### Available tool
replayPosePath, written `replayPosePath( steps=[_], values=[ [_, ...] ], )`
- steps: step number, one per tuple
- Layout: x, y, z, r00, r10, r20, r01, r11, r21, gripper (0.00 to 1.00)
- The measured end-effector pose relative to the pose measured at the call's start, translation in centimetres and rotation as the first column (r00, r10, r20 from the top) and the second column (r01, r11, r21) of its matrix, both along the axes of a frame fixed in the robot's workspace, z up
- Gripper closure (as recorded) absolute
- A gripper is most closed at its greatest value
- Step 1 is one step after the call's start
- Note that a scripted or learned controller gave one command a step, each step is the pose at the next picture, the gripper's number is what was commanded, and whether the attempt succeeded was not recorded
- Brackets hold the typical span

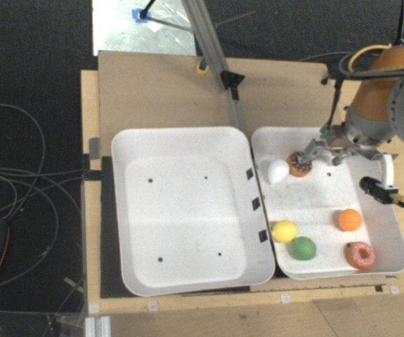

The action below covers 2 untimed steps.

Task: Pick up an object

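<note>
The right bin [328,192] holds several small things. A brown sprinkled donut [299,166] lies near its back left, with a white egg-shaped piece [277,171] just to its left. My gripper [310,154] reaches in from the right and hangs low right at the brown donut's upper right edge, partly covering it. Whether it touches the donut is unclear. Farther forward lie an orange ball [349,220], a yellow ball [284,231], a green ball [303,248] and a pink donut [360,255].
The left bin [187,209] sits beside the right one, their rims meeting in the middle. A grey pole [209,34] slants over the bench behind the bins. Cables lie on the floor at the left.
</note>
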<state>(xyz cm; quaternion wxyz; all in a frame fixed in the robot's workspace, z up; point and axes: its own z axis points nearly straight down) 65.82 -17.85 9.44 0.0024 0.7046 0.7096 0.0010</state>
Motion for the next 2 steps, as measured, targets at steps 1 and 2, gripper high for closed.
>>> replayPosePath(
  steps=[1,2],
  values=[
    [0.1,0.0,1.2,1.0,0.003,0.005,-0.003,1.0,-0.001,1.0],
    [-0.1,-0.9,7.1,1.0,-0.004,0.003,0.004,1.0,-0.001,1.0]
  ],
)
